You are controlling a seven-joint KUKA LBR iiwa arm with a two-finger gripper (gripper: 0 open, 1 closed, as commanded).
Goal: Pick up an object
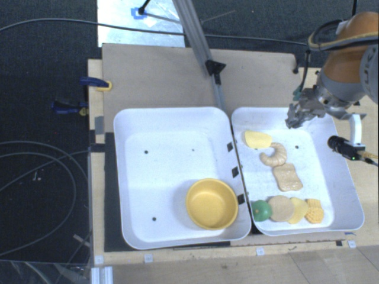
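On the tabletop: two shallow white bins sit side by side, their inner rims touching.
Left bin: holds one thing, a yellow bowl, upright, in the near right corner close to the inner rim.
Right bin: holds seven small food-shaped pieces, all in its left and near parts.
Yellow wedge: one, pale yellow, lying flat in the far left area of the right bin.
Croissant: one, tan and curved, just below the yellow wedge and close to it.
Toast slice: one, tan and roughly square, just below the croissant.
Green piece: one, round, at the near left corner of the right bin, touching the round tan piece.
Round tan piece: one, between the green piece and the pale yellow strip.
Pale yellow strip: one, leaning against the round tan piece.
Waffle-textured piece: one, orange-yellow, at the right end of the near row.
Arm: one, grey with an orange band, reaching in from the right.
Tool: one, over the far rim of the right bin, apart from every piece; nothing shows between its fingers, and whether they stand wide or narrow I cannot tell.
Clamps: two on the left edge of the tabletop, one with a yellow handle and one blue.
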